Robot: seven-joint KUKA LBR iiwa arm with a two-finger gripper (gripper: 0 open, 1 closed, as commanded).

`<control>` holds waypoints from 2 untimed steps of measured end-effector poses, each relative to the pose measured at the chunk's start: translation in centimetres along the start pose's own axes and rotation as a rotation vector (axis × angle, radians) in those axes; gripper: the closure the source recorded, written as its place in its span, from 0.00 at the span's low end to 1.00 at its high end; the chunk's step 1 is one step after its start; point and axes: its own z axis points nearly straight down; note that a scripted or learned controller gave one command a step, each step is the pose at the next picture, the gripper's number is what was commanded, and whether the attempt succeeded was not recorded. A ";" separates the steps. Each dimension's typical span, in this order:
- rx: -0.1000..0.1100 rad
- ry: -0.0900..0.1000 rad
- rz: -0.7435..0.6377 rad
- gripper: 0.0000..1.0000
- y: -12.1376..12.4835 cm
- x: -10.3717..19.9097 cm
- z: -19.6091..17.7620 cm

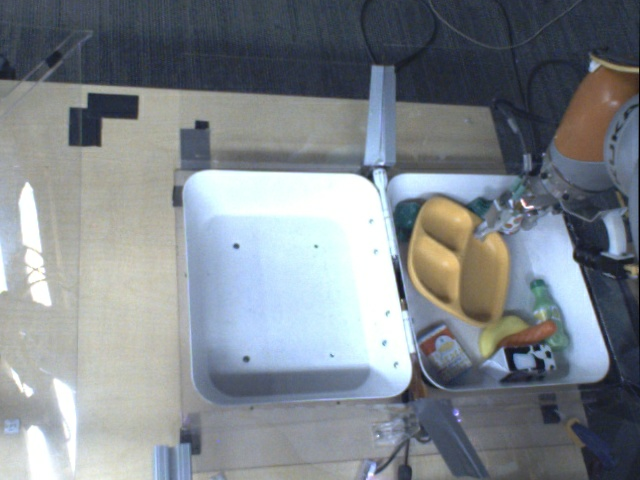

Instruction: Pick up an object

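Hand [503, 215] over yellow tray [458, 260], grip unclear, banana [500, 334], carton [443, 352] nearby

A single fixed camera looked down at a slant from above the pale wooden bench [100, 298], fairly far off, taking in both shallow white plastic bins [290, 288] and dark carpet [200, 18] beyond.
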 end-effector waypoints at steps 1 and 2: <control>-0.007 -0.023 -0.033 0.00 0.1 1.0 -0.1; -0.004 0.001 -0.020 0.00 0.1 0.1 0.0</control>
